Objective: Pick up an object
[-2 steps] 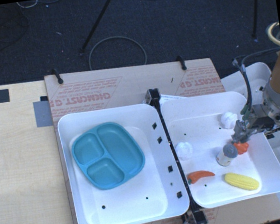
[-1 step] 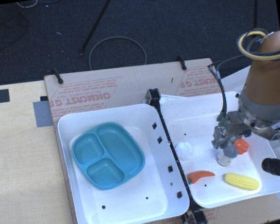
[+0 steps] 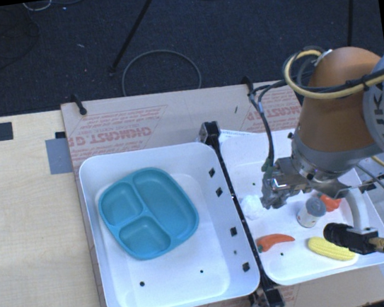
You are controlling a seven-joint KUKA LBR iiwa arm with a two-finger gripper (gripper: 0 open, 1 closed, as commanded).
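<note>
My gripper (image 3: 272, 193) hangs low over the middle of the right bin (image 3: 296, 274), under the grey and orange arm that reaches in from the right. A white lump (image 3: 251, 207) lies just left of the gripper, near the divider between the bins. A small grey-capped white bottle (image 3: 308, 215) and a red-orange piece (image 3: 331, 201) sit just right of the gripper, partly under the wrist. A red chili pepper (image 3: 274, 241) lies nearer the front, and a yellow corn cob (image 3: 329, 249) lies at the front right.
A blue divided plate (image 3: 148, 211) lies in the left bin (image 3: 170, 295). The black divider (image 3: 229, 201) runs between the two bins. Cardboard lies under both bins, on a wooden bench (image 3: 27, 245).
</note>
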